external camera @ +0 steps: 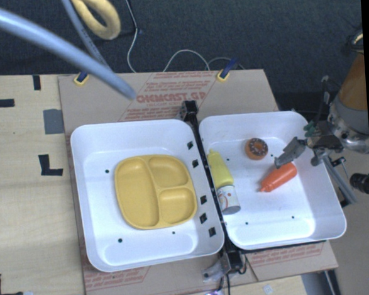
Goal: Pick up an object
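An orange carrot [278, 177] lies tilted in the right bin [316, 226], right of centre. My gripper [300, 156] hangs over the bin's right side, just above and beside the carrot's upper right end. Its fingers are spread open; the left finger [287, 153] points down at the carrot's end, and nothing sits between the two. A small round brown donut-like piece [256, 148] lies up and left of the carrot. A yellow bottle [220, 177] lies along the bin's left wall.
The left bin [92, 181] holds a yellow divided plate [155, 190]. The arm's grey and orange wrist [353, 103] stands over the right bin's right rim. A grey pole [51, 39] crosses the top left.
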`<state>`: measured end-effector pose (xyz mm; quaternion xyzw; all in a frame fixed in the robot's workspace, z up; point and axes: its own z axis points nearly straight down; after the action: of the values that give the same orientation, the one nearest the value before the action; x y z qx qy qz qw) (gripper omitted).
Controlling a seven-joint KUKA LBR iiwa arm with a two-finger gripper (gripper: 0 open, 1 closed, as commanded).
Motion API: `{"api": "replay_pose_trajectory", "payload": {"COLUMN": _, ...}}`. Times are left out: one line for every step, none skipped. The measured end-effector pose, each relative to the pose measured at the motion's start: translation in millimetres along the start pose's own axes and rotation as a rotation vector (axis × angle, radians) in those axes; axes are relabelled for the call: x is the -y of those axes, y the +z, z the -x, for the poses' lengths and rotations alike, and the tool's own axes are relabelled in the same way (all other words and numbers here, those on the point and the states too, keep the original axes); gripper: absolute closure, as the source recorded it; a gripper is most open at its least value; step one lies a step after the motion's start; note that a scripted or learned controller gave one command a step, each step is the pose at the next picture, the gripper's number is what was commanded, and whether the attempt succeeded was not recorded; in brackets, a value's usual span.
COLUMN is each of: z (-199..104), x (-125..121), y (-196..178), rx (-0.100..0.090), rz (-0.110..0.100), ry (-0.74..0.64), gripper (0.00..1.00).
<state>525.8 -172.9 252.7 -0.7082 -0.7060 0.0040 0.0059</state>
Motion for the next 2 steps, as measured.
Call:
{"api": "replay_pose_trajectory", "payload": {"z": -0.6, "x": -2.3, "y": -6.9, "rx": 0.003, "rz": 0.012, "ry": -0.004, "gripper": 0.0}}
{"api": "replay_pose_trajectory", "payload": {"z": 8.7, "x": 1.8, "y": 45.5, "rx": 0.003, "rz": 0.009, "ry": -0.002, "gripper": 0.0}}
